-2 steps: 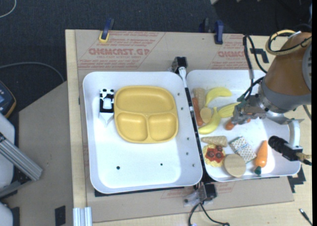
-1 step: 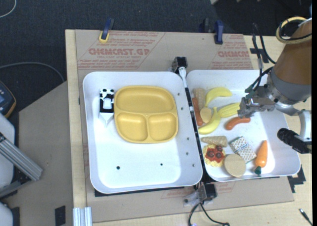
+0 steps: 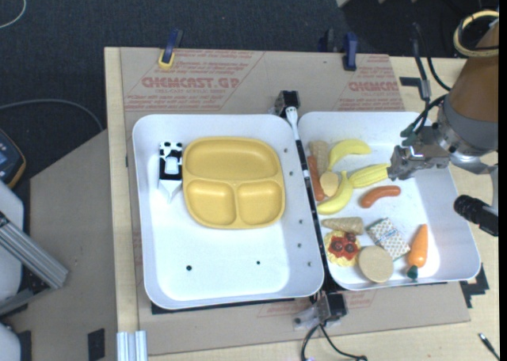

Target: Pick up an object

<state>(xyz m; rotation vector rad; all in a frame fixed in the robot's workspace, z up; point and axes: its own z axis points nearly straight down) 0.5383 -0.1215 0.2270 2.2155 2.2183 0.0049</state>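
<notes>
Corn cob point(image 3: 369, 174) lies in the right bin point(image 3: 451, 268), near its middle, with its long axis running left to right and slightly tilted. The tool point(image 3: 404, 163) sits at the cob's right end; I cannot tell whether it grips. A sausage point(image 3: 380, 194) lies just below.

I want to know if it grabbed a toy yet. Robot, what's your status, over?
Gripper low in right bin, nothing seen held. Beside toy corn cob and sausage. Bananas, carrot crowd close.
</notes>
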